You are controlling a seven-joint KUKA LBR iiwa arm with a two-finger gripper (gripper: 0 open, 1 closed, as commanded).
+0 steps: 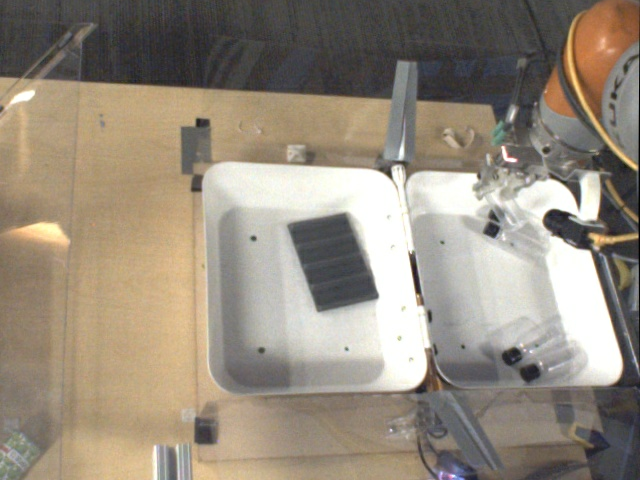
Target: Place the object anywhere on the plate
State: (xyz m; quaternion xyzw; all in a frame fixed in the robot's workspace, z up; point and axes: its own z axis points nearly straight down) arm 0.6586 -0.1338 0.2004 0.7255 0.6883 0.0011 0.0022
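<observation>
What I took for the object (535, 353), a clear piece with small black ends, lay in the near right corner of the right bin (480, 298), close against the wall where a slanted approach would be awkward. It was well apart from the plate (333, 261), the dark ribbed slab lying flat and slightly turned in the middle of the left bin (250, 308), with bare floor all round it, so any drop there would count.

The gripper (505, 193) hung over the far end of the right bin, near the back rim. Just below it I saw a second clear shape (515, 233) with a dark spot. I could not tell whether that was part of the tool or something carried, nor whether the claw was spread or pressed together. The arm (600, 58) came in from the right. I judged the pick not yet secured, with the carry across the divider to the plate left to do.
</observation>
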